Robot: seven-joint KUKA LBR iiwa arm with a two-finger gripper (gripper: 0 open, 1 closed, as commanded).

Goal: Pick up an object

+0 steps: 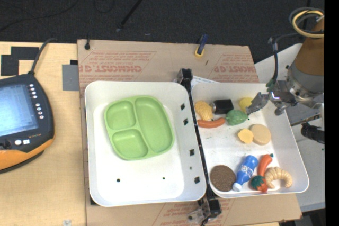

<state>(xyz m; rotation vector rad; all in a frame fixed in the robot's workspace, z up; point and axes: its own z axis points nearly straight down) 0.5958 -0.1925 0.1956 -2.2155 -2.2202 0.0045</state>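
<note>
The right bin [296, 153] holds several toy foods. A yellow corn piece [204, 110], a black block [222, 106], a red sausage [211, 124], a green leafy piece [237, 117] and a yellow lump [245, 103] lie at its far end. A tan round [260, 134] and a small yellow piece [245, 136] sit mid-bin. A brown cookie [223, 178], a blue bottle [245, 170], a carrot [264, 164] and a croissant [279, 177] lie at the near end. My gripper [259, 102] hangs over the bin's far right part, just right of the yellow lump and green piece, with nothing seen in it.
The left bin [100, 166] bears a green divided plate [139, 127]. A black divider [192, 135] runs between the bins. A teach pendant [21, 116] lies on the bench at far left. The arm's grey body [307, 69] stands over the right bin's far right corner.
</note>
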